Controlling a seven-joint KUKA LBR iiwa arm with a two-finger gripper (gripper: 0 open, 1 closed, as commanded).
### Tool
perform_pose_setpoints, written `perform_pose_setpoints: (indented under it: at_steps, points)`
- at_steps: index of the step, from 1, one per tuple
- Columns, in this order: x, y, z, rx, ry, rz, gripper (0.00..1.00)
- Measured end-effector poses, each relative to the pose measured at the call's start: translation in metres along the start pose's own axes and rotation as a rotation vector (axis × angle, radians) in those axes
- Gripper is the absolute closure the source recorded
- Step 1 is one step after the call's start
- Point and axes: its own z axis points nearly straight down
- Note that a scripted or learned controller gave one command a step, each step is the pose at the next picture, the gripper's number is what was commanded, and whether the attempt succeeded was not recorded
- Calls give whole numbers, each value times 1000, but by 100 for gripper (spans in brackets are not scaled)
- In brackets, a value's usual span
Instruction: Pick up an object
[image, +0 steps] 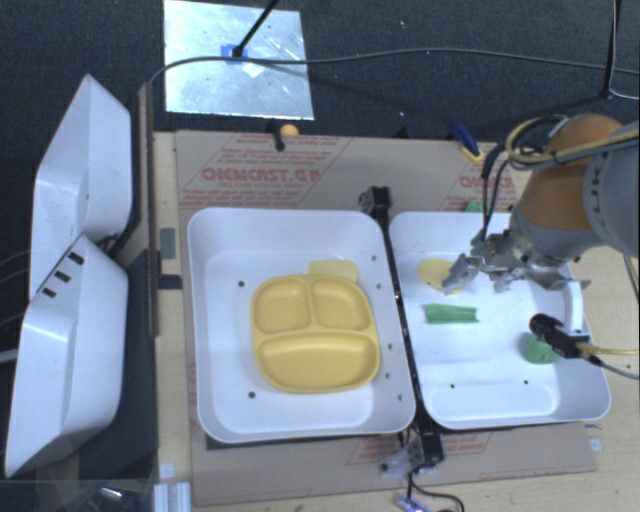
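Observation:
My gripper hangs over the back part of the right bin, open, with nothing between its fingers. One fingertip is right beside a pale yellow round piece on the bin floor. A flat green strip lies just in front of the gripper. A green lump sits near the bin's right wall, partly hidden by the robot's own hardware.
The left bin holds a yellow divided tray and a small pale yellow block behind it. White covers stand off the bench to the left. A metal sheet lies at the back.

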Motion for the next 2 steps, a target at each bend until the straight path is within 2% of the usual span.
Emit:
perform_pose_setpoints:
  at_steps: [1,2]
  points:
    - [0,-1,52,0,0,0,0]
    - [0,1,39,-4,-1,1,100]
